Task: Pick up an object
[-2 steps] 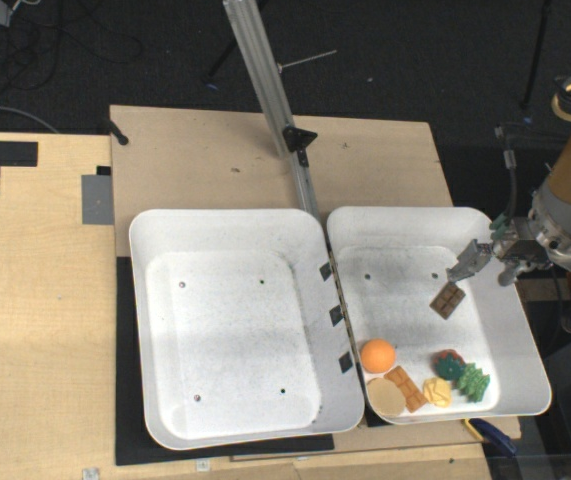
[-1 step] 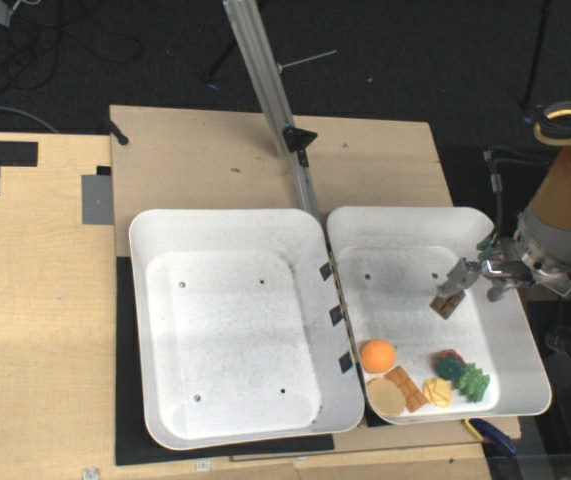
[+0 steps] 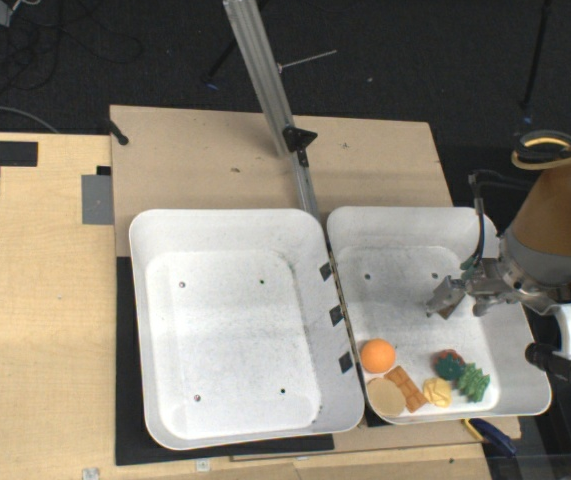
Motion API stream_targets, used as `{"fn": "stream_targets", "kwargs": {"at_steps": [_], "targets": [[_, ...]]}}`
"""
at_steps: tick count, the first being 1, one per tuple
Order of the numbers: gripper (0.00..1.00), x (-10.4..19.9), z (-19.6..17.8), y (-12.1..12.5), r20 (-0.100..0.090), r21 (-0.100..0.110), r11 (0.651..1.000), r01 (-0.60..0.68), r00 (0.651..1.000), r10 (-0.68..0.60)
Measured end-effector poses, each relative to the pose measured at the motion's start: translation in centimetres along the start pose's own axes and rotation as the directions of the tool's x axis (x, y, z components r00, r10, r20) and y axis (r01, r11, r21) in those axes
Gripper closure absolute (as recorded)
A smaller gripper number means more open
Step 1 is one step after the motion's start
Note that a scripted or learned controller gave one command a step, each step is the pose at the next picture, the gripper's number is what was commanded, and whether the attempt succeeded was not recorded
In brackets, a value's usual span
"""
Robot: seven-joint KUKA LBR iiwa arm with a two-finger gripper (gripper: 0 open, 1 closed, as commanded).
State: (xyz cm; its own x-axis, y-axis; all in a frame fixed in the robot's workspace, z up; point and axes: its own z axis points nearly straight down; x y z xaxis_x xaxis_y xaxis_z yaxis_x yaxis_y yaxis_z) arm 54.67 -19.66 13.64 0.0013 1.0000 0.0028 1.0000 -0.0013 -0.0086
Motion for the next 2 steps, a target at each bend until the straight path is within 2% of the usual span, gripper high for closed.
{"fn": "stream_targets", "kwargs": {"at_steps": [1, 2], "targets": [[1.0, -0.2, -1.4, 0.1, 0.002, -0.006, 1.0, -0.005, 1.0, 0.005], [1.0, -0.9, -7.5, 0.0, 0.004, -0.013, 1.0, -0.004, 1.0, 0.004]]}}
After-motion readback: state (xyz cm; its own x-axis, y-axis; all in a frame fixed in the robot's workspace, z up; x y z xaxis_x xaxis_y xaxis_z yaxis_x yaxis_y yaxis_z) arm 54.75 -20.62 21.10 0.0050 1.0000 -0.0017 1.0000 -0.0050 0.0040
